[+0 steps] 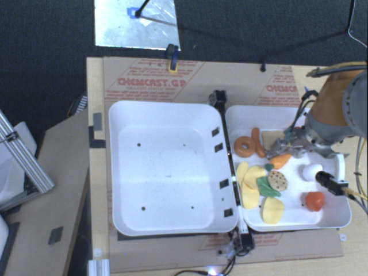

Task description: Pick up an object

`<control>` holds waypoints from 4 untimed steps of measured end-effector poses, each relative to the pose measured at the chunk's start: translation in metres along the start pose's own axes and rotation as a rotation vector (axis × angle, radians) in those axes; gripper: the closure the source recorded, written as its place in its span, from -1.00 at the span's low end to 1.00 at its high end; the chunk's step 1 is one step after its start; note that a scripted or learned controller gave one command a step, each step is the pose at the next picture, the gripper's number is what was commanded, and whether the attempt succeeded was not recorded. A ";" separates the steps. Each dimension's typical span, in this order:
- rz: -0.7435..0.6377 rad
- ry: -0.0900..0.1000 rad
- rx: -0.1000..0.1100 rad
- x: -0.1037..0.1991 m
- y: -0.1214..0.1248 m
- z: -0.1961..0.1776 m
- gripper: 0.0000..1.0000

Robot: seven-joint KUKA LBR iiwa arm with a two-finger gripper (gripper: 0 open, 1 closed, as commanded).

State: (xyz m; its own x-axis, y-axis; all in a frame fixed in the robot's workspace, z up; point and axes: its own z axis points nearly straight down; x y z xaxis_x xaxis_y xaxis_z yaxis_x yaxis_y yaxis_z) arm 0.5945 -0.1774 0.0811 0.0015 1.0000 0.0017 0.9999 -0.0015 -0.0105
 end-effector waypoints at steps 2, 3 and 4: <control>0.001 -0.007 0.006 0.074 0.066 -0.003 -1.00; 0.000 -0.006 -0.012 0.088 0.016 -0.004 -1.00; 0.001 -0.005 -0.014 0.038 0.022 -0.004 -1.00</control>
State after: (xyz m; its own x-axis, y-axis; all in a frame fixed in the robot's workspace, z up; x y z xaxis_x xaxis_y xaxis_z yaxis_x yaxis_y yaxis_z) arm 0.6164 -0.1393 0.0853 0.0027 1.0000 -0.0031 1.0000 -0.0027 0.0032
